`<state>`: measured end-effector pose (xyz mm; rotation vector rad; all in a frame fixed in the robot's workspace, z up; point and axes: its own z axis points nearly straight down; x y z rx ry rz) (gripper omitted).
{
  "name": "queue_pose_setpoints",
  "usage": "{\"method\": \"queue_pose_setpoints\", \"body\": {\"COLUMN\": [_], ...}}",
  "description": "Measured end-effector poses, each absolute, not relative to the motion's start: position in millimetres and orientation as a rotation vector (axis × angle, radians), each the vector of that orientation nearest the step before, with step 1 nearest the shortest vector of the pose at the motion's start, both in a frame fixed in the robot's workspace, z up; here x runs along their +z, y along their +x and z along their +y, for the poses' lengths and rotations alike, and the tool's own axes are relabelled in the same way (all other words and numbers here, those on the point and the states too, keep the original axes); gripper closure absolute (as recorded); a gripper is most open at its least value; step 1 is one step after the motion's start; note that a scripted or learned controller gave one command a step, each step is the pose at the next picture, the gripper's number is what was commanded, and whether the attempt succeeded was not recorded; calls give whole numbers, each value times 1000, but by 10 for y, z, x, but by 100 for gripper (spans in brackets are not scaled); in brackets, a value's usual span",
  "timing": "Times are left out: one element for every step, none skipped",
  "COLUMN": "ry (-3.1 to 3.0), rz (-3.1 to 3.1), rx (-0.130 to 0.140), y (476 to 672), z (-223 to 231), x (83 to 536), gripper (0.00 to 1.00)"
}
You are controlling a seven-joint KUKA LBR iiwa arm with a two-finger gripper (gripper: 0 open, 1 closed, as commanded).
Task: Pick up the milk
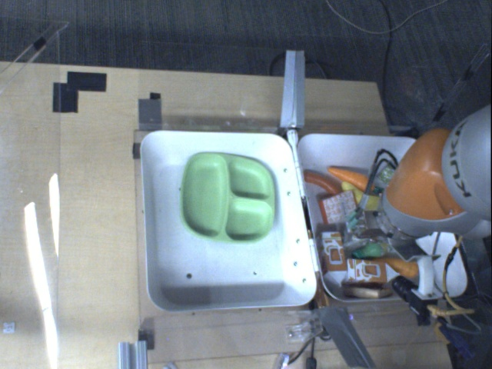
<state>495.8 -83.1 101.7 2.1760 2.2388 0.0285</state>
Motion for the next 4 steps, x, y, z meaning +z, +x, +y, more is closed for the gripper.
{"method": "queue_pose_setpoints", "body": {"ry": [2178,2014,1878,1731], "rz": [2222,2392,2474,2571], "rx": [21,17,7,8], "y": [4957,4925,4940,4960], "z": [-901,-1154,-1027,-1006], "x": [1028,904,939,951], "gripper": [0,0,0,0]}}
